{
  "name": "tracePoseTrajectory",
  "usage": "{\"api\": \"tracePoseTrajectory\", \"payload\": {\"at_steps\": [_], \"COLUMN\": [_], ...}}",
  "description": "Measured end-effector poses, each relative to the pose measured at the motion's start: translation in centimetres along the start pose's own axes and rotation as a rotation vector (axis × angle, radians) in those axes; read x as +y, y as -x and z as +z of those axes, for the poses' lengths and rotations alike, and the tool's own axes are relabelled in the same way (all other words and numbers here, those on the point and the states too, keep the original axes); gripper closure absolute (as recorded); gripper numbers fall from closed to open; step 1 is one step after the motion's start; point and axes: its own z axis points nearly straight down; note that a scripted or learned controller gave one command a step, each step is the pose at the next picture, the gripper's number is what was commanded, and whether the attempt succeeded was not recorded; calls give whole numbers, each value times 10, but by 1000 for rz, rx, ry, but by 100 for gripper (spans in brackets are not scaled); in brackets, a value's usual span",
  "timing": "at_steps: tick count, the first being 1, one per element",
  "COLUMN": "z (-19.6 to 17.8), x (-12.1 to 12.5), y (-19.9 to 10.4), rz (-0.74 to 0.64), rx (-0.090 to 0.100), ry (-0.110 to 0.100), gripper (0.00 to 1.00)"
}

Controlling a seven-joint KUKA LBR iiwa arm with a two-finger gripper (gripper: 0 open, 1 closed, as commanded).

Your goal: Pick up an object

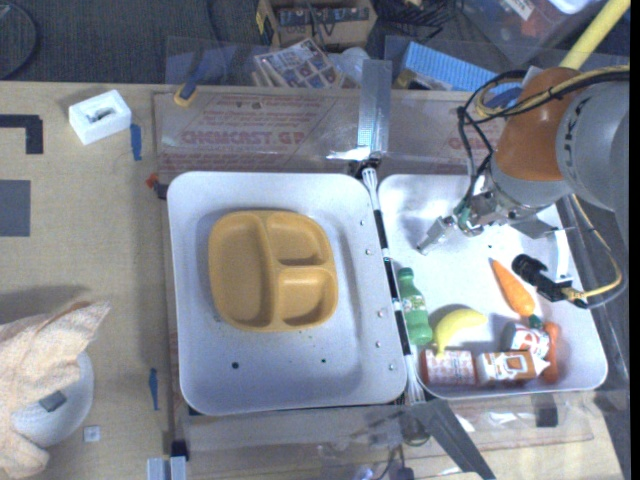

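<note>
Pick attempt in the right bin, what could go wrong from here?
1. The gripper sits over bare floor of the right bin, apart from every item; a grasp here likely gets nothing.
2. The lemon, bottle and carton crowd together by the near wall, so a grasp there may jam or nudge neighbours.

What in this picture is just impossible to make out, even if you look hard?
All in the camera view:
- The print on the red-and-white carton is too small and blurred to read.
- The yellow rounded fruit is too blurred to tell its kind.
- The far right corner of the right white bin is hidden under the grey arm.
- The pale crumpled cloth is cut off by the left edge.
</note>
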Motion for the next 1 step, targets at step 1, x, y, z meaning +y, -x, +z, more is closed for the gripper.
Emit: {"api": "tracePoseTrajectory", "payload": {"at_steps": [1], "z": [0], "x": [-51], "y": [66], "rz": [-157], "rx": [1], "ry": [-4], "gripper": [0]}}
